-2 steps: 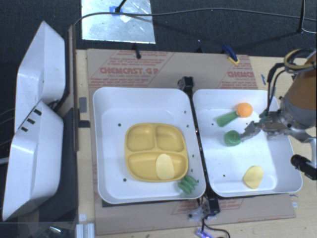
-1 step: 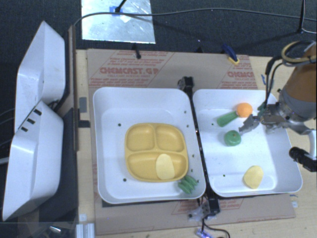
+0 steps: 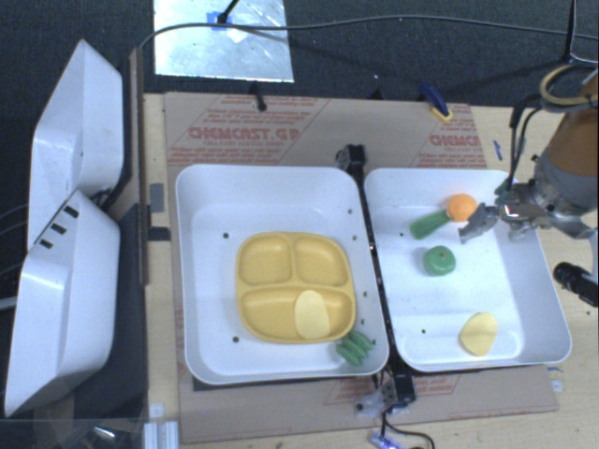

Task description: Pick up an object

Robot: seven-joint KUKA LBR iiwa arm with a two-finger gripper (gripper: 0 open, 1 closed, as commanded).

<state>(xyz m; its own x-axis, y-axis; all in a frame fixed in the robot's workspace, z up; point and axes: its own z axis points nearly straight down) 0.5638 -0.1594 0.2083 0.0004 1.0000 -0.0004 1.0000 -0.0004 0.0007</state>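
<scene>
Orange-topped carrot toy (image 3: 446,214) lies at the far side of the right bin (image 3: 533,297). Pincer (image 3: 479,224) hovers just right of it, fingers apart, nothing between them. Green round piece (image 3: 439,261) sits nearby, toward the near side.

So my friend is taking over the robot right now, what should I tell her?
Gripper: low over the right bin, beside the orange ball. No object shows in its grip, and I cannot tell how its jaws stand.
Right bin: the orange ball touching a green stick-shaped toy, a round green piece, a pale yellow piece.
Left bin: a yellow divided plate with a pale yellow piece on it, and a ridged green toy at the plate's corner.
Done: nothing lifted.
Left: grab one object and raise it, probably the ball or the green stick, since they are closest.
</scene>
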